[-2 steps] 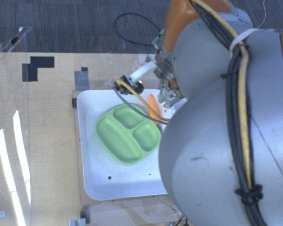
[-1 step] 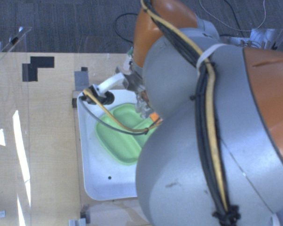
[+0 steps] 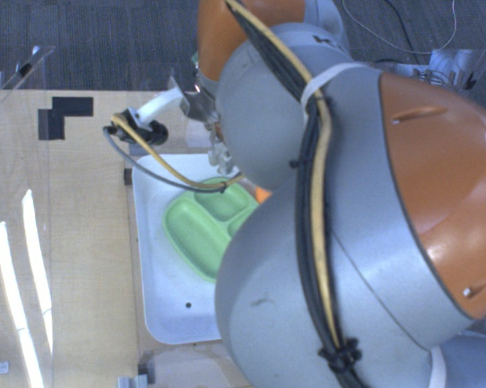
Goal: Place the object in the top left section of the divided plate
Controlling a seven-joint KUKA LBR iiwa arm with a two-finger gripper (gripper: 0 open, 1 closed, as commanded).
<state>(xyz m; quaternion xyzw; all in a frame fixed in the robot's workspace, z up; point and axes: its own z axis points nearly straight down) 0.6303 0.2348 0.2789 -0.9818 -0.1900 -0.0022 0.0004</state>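
Note:
A light green divided plate (image 3: 198, 235) lies in the white bin (image 3: 164, 313), with its right part covered by my arm. A small orange thing (image 3: 262, 195) peeks out just past the plate's upper right rim, at the edge of the arm. The big grey and orange arm (image 3: 349, 225) fills the right and centre of the view and hides the gripper end. A metal wrist fitting (image 3: 212, 130) and a yellow cable (image 3: 165, 164) hang over the bin's top edge.
The bin sits on a pale wooden bench (image 3: 61, 261). A black L-shaped mark (image 3: 63, 115) lies at the bench's upper left. Dark grey carpet (image 3: 99, 35) lies beyond. The bin's lower left floor shows bare white with one small dark speck (image 3: 188, 305).

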